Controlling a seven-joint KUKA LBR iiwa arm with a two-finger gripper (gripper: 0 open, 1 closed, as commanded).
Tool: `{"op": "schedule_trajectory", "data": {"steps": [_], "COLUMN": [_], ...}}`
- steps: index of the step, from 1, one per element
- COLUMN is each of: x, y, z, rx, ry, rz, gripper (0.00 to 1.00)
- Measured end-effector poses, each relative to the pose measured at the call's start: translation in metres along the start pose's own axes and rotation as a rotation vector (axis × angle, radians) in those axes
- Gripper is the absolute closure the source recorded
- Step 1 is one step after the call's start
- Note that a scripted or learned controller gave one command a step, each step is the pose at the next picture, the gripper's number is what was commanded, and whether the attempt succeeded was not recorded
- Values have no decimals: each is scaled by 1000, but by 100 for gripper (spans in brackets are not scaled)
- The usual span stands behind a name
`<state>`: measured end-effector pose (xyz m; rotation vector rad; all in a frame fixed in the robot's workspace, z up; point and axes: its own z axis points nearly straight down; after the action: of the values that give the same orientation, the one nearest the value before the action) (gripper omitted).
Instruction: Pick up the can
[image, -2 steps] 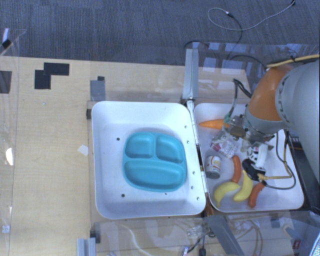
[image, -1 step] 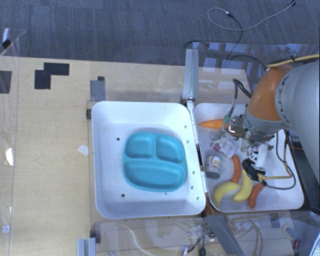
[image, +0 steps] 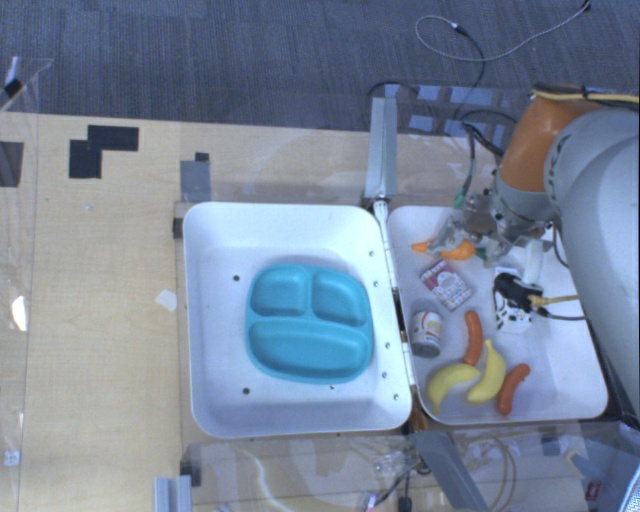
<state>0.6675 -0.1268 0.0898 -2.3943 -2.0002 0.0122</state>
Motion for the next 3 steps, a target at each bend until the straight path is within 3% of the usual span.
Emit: {"op": "schedule_trajectory", "data": {"steps": [1, 2, 3], "x": [-70, -74, -72], "y": [7, -30, -28], "z": [-1, 3, -10], "rx": [-8, -28, -36], "ry": [-4, -7, -7], "rz": [136, 65, 61], "gripper": [0, 0, 100]}}
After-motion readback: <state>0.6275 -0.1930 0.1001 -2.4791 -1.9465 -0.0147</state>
